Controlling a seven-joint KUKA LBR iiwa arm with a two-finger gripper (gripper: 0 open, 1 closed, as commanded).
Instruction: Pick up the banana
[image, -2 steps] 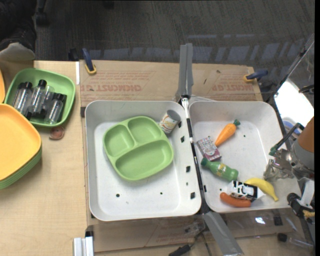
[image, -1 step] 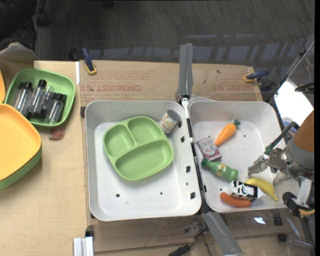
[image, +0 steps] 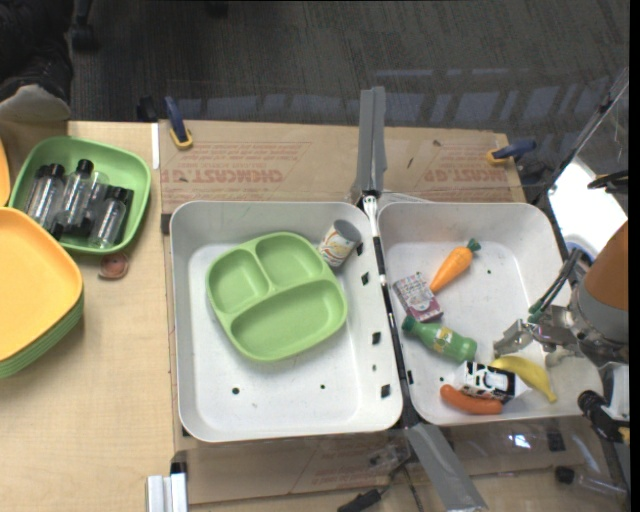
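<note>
Camera view: nearest the lens, front edge of right bin (image: 535, 215) holds a red sausage-shaped toy (image: 470, 401) with a black-and-white toy (image: 489, 380) touching it on top. Banana (image: 528, 373) just beside these to their right, yellow, curved, lying flat by the bin's front right corner. Gripper (image: 531, 335) sits right over the banana's upper end, coming in from the right edge; fingers (image: 516, 334) look slightly apart, nothing clamped between them. Same bin: green bottle (image: 440, 339) lying on its side mid-bin, pink carton (image: 416, 296) above it, toy carrot (image: 453, 266) further back. Left bin (image: 190, 330): green divided plate (image: 275, 294), small cup (image: 339, 243) tipped at the back right corner. On the worktop (image: 80, 440) left: green tray of vials (image: 75, 195), stack of orange plates (image: 32, 300).
</note>
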